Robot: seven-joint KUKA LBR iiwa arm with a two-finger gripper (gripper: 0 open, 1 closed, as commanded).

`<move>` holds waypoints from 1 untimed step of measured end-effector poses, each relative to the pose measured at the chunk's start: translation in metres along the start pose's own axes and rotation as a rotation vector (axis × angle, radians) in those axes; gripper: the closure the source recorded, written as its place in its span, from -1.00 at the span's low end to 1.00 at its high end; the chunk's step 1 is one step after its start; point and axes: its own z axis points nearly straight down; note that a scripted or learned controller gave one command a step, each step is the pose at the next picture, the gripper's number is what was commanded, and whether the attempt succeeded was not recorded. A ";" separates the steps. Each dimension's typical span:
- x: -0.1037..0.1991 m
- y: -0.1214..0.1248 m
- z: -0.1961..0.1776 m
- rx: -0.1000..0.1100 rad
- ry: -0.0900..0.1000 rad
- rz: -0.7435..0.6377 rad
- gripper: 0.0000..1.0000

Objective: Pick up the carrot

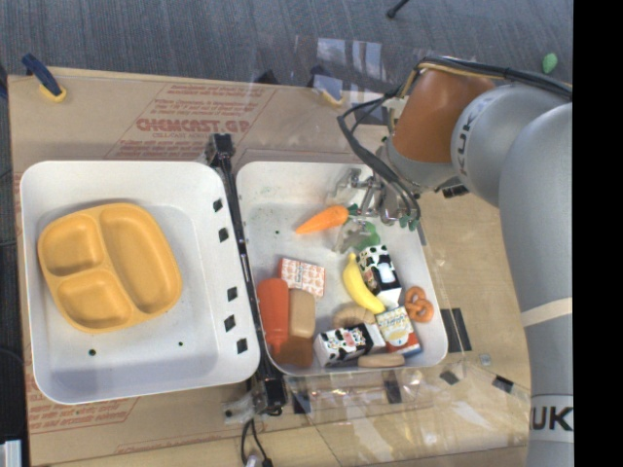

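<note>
one arm reaches in from the right, its orange band above the wrist, with the gripper low over the far part of the right bin. we cannot tell how the gripper is set. the carrot lies just left of the gripper, tip pointing away from it, on bare bin floor. nearer us than the gripper sit a banana, a cow-patterned carton, a pretzel and a patterned packet. left of the carrot the floor is open up to the bin's wall. well left of the gripper, the left bin holds a yellow divided tray.
</note>
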 end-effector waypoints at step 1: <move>0.003 0.020 0.000 -0.001 0.004 0.357 -1.00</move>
